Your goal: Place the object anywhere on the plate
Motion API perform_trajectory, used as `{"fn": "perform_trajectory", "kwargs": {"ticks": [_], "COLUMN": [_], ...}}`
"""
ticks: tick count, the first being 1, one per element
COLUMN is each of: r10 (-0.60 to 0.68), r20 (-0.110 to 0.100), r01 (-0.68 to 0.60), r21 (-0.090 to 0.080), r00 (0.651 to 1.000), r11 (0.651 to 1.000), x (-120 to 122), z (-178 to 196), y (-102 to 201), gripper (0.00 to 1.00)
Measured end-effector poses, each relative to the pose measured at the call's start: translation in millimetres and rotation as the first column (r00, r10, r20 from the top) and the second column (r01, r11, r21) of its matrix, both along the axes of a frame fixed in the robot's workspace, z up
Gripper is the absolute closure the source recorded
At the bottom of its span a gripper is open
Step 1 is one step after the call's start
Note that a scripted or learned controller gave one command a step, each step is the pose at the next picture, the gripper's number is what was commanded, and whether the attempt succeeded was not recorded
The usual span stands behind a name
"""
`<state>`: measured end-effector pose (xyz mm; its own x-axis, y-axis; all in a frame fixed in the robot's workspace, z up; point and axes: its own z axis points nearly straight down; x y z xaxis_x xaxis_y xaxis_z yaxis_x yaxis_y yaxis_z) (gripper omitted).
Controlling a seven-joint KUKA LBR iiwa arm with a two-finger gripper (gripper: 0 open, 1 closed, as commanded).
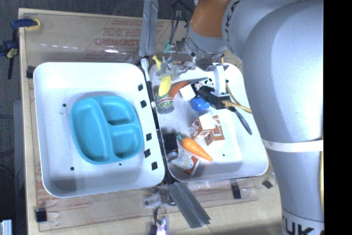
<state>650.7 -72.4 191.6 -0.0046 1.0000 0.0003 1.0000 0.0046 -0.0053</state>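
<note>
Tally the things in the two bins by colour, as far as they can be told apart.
Blue: 2, plate and small block
Orange: 1, carrot
Yellow: 1, corn-like piece
Red-and-white: 1, carton
Total: 5; other clutter unclear.

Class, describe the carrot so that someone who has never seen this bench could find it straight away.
Look in the right-hand white bin, the one crowded with small items beside the bin holding the blue plate. Near its front edge lies the carrot, resting on small cartons; it is the one tapered, bright orange piece there.
</note>
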Motion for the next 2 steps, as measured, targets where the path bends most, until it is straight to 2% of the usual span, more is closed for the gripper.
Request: {"fn": "perform_trajectory", "kwargs": {"ticks": [1,2], "r10": [0.209,0.208], "r20": [-0.001,0.000], "r01": [-0.209,-0.208], "r21": [0.001,0.001], "r00": [0.978,0.978], "r11": [0.978,0.978], "x": [-44.4,-44.3], "z": [-0.8,-0.7], "y": [51.1,50.5], "gripper": [1.00,0.00]}}
